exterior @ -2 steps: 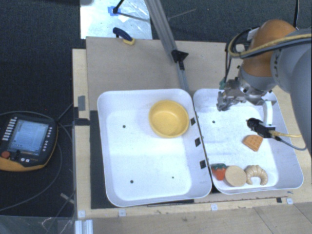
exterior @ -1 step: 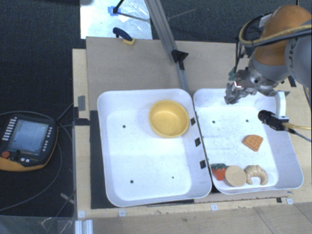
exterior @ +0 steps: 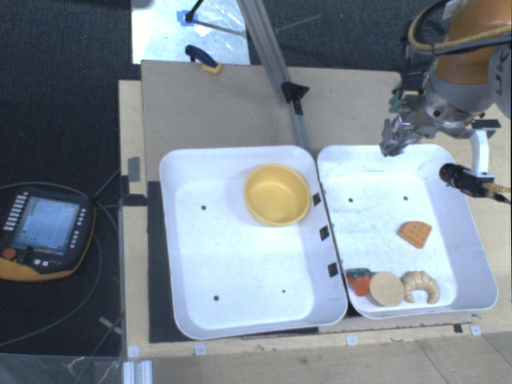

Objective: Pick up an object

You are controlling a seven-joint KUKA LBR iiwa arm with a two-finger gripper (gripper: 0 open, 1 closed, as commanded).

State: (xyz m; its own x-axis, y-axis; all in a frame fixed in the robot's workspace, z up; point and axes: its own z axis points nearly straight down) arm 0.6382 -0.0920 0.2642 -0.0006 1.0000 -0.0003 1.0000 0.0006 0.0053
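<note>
My gripper [exterior: 392, 146] hangs over the far edge of the right bin [exterior: 376, 184], near its back rim, with nothing visible between its fingertips. In that bin lie an orange waffle-shaped piece [exterior: 415, 234] at mid-right, and along the near edge a small red and green piece [exterior: 358, 281], a round tan biscuit [exterior: 386, 289] and a pale croissant [exterior: 422, 286]. A yellow bowl [exterior: 277, 194] sits upright in the left bin [exterior: 208, 254], at its back right.
A grey pole [exterior: 268, 42] slants across the bench behind the bins. A teach pendant [exterior: 44, 230] lies on the floor at the left. A black cylindrical part [exterior: 460, 178] sticks out beside the right bin's right rim.
</note>
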